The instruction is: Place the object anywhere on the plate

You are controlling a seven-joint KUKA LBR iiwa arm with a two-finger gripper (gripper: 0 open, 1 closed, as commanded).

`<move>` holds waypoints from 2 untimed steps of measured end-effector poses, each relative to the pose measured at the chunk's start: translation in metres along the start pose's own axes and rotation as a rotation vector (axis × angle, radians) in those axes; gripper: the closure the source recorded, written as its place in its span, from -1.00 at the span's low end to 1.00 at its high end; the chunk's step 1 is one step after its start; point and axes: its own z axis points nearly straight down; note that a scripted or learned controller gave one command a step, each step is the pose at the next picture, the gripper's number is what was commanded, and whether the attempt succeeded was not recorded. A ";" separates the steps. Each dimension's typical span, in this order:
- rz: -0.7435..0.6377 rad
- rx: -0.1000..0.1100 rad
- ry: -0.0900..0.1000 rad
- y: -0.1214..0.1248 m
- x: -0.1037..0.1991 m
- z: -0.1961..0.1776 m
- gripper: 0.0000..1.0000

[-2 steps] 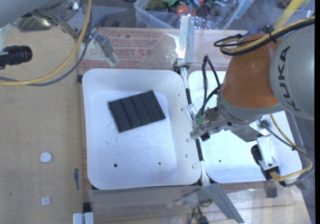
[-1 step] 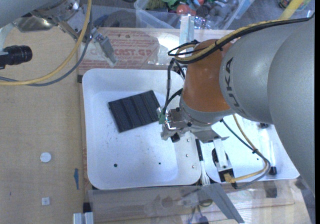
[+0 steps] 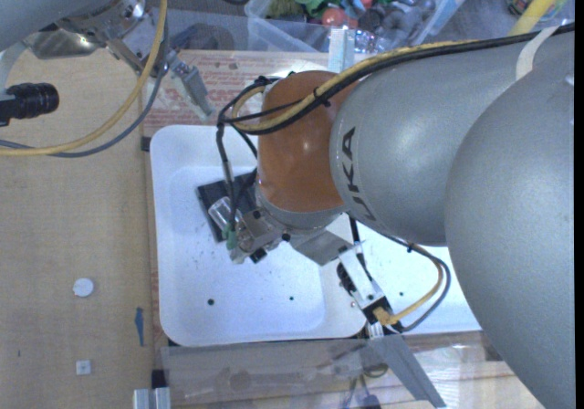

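Worryingly, the arm [image 3: 383, 161] hides the white bin [image 3: 182, 298], no plate or object shows, and whether the jaws are spread cannot be told, so placement risks missing.

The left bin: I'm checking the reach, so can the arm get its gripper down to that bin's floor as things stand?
Probably yes. The gripper already hangs low over the left bin, and nothing tall stands beside it; the arm hides the bin's right part.
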 end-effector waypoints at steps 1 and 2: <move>0.205 0.007 0.001 -0.010 -0.082 0.047 1.00; 0.726 0.003 -0.001 0.005 -0.011 -0.076 1.00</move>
